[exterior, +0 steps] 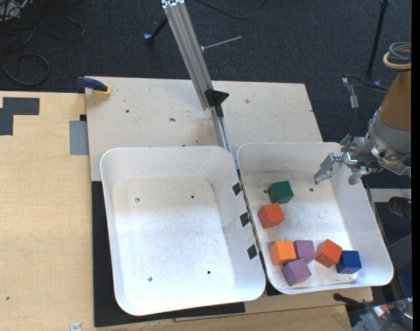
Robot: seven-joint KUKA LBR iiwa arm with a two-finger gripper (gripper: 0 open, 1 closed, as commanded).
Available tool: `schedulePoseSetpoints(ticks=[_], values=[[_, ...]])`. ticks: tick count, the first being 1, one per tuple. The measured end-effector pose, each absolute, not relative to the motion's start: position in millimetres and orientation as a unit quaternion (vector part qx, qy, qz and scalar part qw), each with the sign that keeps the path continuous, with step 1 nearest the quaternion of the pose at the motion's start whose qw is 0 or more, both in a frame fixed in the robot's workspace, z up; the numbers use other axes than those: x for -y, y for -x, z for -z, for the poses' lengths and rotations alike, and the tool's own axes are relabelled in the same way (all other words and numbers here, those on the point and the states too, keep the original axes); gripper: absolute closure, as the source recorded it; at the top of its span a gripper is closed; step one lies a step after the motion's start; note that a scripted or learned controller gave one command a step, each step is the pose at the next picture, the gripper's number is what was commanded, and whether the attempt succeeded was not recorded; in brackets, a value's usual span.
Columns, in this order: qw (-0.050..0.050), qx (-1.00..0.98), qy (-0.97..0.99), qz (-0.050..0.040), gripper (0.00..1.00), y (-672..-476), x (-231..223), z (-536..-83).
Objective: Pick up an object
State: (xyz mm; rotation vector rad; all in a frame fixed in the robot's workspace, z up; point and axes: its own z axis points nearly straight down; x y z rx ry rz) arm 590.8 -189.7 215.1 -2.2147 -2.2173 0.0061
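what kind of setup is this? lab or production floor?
Most likely a robotics lab bench for grasping trials. Two white bins sit side by side, the right bin holding coloured blocks. An arm's tool hangs over it. Loose cables and a stand pole lie on the carpet.

A robotics lab; cables [23, 19] on dark carpet, bench [161, 109] (calibration-marked mast [192, 47])

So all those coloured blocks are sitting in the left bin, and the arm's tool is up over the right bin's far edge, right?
Not quite. The camera view shows the coloured blocks in the right bin, not the left bin. The tool is indeed over the right bin's far edge.
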Motion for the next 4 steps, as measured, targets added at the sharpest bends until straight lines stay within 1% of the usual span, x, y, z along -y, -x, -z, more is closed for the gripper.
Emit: schedulePoseSetpoints(ticks=[1,3,4], values=[[0.002,0.708,0.706,-0.0009,0.00,-591.8,189.8,-217.9],[0.004,0.707,0.707,-0.0019,0.00,-590.0,179.2,-129.2],[0.000,0.707,0.708,-0.0004,0.00,-590.6,179.3,-90.0]])
